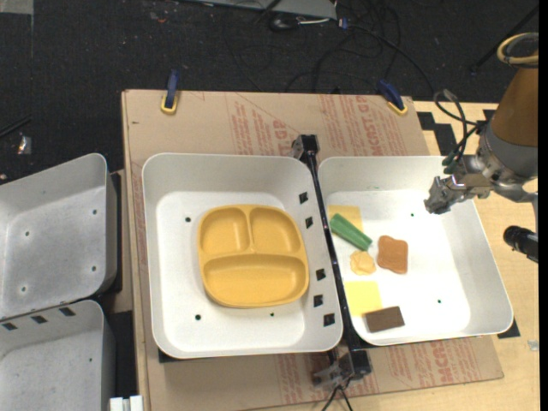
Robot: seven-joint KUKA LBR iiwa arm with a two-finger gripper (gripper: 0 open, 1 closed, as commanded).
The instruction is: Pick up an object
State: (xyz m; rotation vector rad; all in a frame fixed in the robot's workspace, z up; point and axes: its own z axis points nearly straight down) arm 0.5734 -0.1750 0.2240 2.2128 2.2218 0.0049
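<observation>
We locate the gripper (442, 197) at the right of the frame, over the upper right part of the right-hand shallow white bin (488, 302). We cannot tell its state. The nearest candidate, a flat orange-brown toy food piece (393, 254), lies down and to the left of it, well apart. A green oblong block (350, 231) sits farther left, its long axis running diagonally.

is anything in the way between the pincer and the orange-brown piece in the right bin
Nothing visible. The pincer is over the right bin's upper right area, and only bare white floor lies between it and the orange-brown piece. The green block sits farther left.
</observation>
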